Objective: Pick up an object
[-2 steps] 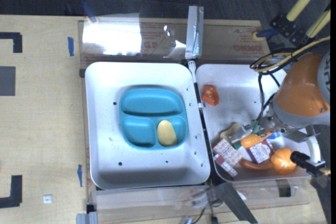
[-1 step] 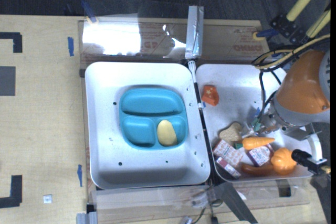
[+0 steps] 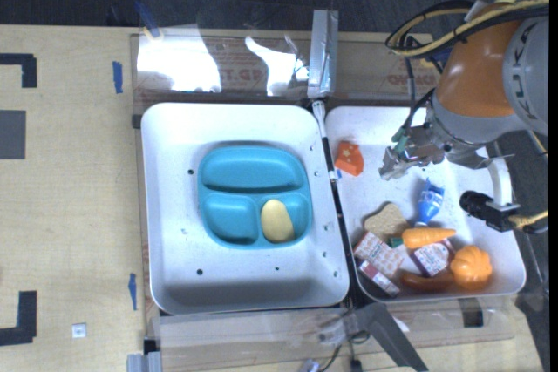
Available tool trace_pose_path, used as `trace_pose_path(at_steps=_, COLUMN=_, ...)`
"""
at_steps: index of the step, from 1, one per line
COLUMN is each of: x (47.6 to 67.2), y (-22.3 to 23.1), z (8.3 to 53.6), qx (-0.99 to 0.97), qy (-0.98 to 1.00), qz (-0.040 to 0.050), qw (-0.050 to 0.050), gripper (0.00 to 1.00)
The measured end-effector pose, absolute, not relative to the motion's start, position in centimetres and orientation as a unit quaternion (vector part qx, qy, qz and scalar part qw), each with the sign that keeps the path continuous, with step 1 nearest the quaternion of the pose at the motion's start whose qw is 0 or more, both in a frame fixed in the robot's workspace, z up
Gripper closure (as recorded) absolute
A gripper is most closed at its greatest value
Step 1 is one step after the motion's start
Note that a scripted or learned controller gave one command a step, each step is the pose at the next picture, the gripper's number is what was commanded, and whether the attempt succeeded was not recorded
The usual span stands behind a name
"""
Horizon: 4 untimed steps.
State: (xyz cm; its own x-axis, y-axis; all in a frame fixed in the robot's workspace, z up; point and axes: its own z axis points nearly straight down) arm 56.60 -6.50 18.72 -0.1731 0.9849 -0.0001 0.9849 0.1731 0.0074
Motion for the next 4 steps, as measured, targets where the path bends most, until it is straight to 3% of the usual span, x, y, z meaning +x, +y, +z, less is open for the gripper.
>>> trace_pose_path(at_steps=1, x=56.4, y=-6.7, z=18.5, qx=0.644, qy=0.765, qz=0.0003, qw=0.0, gripper=0.0)
trace_pose_path(at_steps=2, x=59.2, y=-13.4, z=8.8, qx=0.622, qy=0.783, qz=0.0017, qw=0.004, gripper=0.0)
trace_pose_path(at_steps=3, x=54.0, y=-14.3, z=8.7, qx=0.608, qy=0.794, qz=0.0009, qw=0.002, gripper=0.0)
trace_pose_path(at_steps=4, x=54.3, y=-14.4, z=9.9, qx=0.609, qy=0.793, qz=0.003, qw=0.006, gripper=1.0)
